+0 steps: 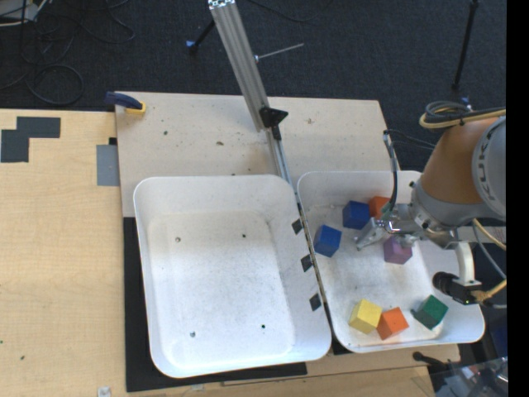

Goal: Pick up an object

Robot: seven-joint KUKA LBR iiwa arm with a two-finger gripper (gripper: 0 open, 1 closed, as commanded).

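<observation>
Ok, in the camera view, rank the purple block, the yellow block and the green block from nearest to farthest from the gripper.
1. Purple block: right beside the gripper, just below it in the camera view.
2. Yellow block: near the right bin's front edge, towards its left.
3. Green block: front right corner, about as far as the yellow; too close to call.

A slanted aluminium rail (246, 64) rises behind the bench (198, 135).
</observation>
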